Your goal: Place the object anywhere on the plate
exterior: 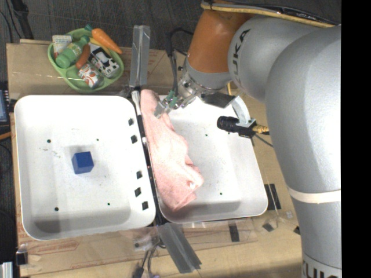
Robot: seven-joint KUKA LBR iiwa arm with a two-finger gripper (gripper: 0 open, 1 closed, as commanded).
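A small blue cube (pixel 83 161) sits alone on the floor of the left bin (pixel 35 172), left of its middle. A crumpled pink cloth (pixel 171 155) lies along the left wall of the right bin (pixel 229 161), running from the far edge to the near edge. My gripper (pixel 167 106) is low at the far left corner of the right bin, right at the cloth's upper end. The grey wrist and orange band (pixel 211 36) rise behind it. The tip is small and partly hidden by the wrist.
A green bowl (pixel 60 68) with toy food, including a carrot, stands on the bench beyond the left bin. A black connector (pixel 235 124) with a cable juts out over the right bin's far right. The arm's large grey body (pixel 307 126) covers the right side.
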